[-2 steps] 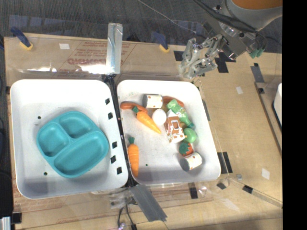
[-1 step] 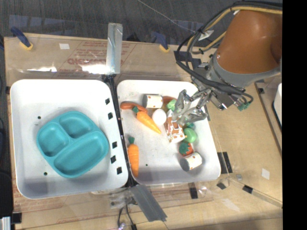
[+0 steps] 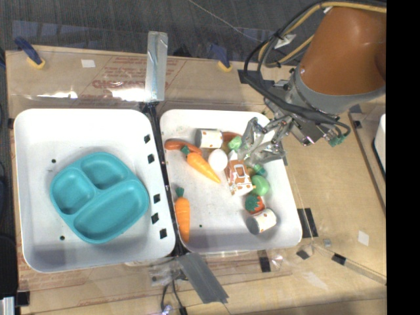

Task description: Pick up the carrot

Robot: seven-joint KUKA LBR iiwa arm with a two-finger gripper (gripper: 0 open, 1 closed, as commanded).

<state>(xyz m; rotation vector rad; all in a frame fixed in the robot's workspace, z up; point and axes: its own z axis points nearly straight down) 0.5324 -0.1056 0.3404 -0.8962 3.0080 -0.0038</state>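
Progress looks nil: small orange plastic carrot (image 3: 182, 218) lies at seven o'clock (right bin (image 3: 289, 231)), metal gripper (image 3: 257, 144) unclenched, holding nothing.

My arm (image 3: 344, 48) reaches in from the right, orange band above the grey wrist, cables looped around it, and my claw (image 3: 261, 144) points down-left.

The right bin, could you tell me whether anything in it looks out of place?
One small orange carrot lies alone against the white right bin at its left wall, apart from the toy food heaped near the tool. Nothing looks spilled or damaged.
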